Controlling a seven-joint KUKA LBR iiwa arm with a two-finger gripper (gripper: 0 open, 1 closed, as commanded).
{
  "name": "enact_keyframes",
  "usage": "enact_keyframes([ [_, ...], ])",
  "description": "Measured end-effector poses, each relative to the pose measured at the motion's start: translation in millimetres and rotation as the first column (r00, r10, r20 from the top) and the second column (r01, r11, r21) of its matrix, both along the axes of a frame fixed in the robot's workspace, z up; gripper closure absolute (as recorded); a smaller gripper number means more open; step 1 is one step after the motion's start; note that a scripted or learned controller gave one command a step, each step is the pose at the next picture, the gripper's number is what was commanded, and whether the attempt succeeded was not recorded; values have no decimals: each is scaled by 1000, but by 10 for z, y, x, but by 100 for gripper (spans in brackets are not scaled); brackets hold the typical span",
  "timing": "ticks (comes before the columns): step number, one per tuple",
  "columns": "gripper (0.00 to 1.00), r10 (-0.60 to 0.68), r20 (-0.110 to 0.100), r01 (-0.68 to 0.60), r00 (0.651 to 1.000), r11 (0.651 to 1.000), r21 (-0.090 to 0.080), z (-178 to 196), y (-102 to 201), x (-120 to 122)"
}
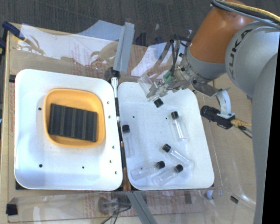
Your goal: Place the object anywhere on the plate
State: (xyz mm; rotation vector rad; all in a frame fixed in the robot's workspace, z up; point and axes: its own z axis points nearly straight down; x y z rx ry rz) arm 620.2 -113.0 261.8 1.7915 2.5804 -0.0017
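Hovering over the back of the right bin [201, 162], pincer [157, 92] clenched on a clear vial [151, 89] with a black cap, lifted off the bin floor. Yellow plate [75, 99] with its dark ribbed insert sitting in the left bin [23, 152]. Five more vials [179, 125] scattered around the right bin.

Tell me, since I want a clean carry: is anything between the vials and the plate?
Only the two bins' adjoining rims, with a vial lying beside them. The plate sits in the left bin; the gripper hangs over the right bin.
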Motion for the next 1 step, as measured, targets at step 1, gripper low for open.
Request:
enact_keyframes([
  [1,100,118,0,-118,993,993,0,-29,387,367],
])
